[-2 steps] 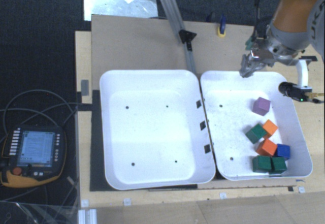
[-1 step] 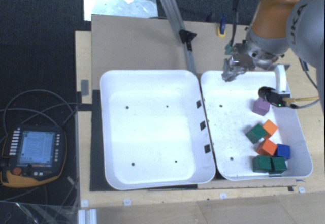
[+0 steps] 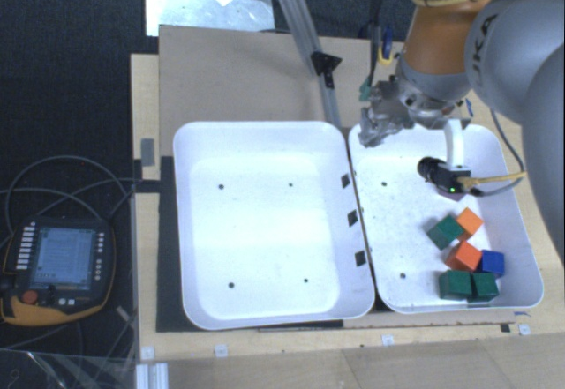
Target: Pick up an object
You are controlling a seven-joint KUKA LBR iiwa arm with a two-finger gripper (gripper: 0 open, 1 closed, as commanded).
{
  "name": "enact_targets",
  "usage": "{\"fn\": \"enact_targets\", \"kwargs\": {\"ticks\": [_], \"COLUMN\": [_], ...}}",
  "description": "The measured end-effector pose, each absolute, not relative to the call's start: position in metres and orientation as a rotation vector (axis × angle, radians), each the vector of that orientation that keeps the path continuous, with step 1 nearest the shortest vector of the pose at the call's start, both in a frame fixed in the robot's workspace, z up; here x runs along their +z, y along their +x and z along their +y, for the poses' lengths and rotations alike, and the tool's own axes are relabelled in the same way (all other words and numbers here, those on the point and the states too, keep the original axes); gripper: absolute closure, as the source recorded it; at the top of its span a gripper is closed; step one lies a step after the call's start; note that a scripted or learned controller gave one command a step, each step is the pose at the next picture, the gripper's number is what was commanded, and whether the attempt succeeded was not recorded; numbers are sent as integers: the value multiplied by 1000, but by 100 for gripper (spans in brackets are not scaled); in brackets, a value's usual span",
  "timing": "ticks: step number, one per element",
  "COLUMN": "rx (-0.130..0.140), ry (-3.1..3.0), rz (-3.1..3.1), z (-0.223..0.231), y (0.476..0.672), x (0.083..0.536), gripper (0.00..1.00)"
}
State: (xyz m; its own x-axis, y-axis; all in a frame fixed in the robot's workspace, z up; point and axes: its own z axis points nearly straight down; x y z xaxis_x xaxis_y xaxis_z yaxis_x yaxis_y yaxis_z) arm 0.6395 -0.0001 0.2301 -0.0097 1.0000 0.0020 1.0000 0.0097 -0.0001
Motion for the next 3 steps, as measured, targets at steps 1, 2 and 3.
{"fn": "enact_targets", "kwargs": {"ticks": [1,2,3], "rx": [-3,-3,-2], "ry": [-2210,-2208,-2217], "rz": [-2231,-2232,-2226], "z": [45,101,97], "y": [635,625,625], "x": [230,222,222], "gripper": [100,100,0]}}
